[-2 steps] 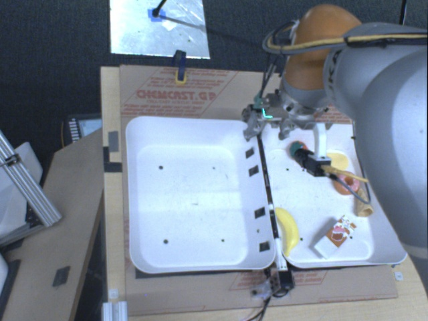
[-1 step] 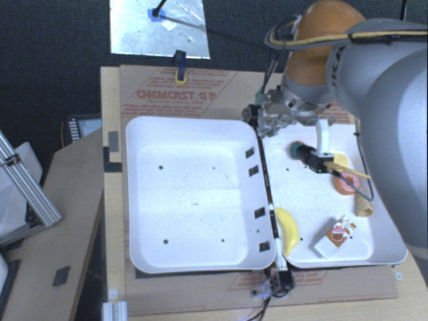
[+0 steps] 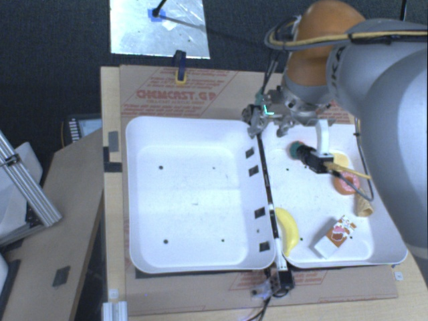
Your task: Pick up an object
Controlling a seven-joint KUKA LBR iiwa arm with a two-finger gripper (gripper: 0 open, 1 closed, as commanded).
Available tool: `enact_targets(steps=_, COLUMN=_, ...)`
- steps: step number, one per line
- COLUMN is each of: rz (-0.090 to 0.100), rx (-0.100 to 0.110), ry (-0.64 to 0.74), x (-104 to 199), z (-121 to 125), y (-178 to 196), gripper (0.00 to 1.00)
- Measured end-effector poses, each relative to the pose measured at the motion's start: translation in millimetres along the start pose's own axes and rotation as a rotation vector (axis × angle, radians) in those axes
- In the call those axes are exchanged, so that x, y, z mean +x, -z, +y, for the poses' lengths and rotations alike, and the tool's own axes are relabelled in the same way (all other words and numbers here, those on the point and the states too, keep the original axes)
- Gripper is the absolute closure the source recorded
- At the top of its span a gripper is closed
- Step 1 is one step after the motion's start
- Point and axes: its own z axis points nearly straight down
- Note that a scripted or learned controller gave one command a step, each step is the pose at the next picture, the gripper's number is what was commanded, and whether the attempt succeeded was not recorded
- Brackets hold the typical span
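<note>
The banana (image 3: 290, 231) lies lengthwise along the rim where the two bins meet. One tip points toward the gripper (image 3: 262, 123), the other away from it, and its curve bows away from the left bin (image 3: 194, 199). It rests in the right bin (image 3: 304, 187), well apart from the gripper. The gripper hangs over that shared rim. Whether it is spread or closed, or touching the rim, cannot be told. The banana is short, smooth and plain yellow.
</note>
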Motion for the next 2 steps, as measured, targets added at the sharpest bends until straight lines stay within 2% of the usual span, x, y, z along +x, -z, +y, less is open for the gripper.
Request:
enact_targets(steps=1, rz=0.000, rx=-0.003, ry=0.004, x=0, z=1, y=11, gripper=1.00)
enact_targets(steps=2, rz=0.002, rx=0.002, ry=0.000, x=64, z=12, y=-12, gripper=1.00)
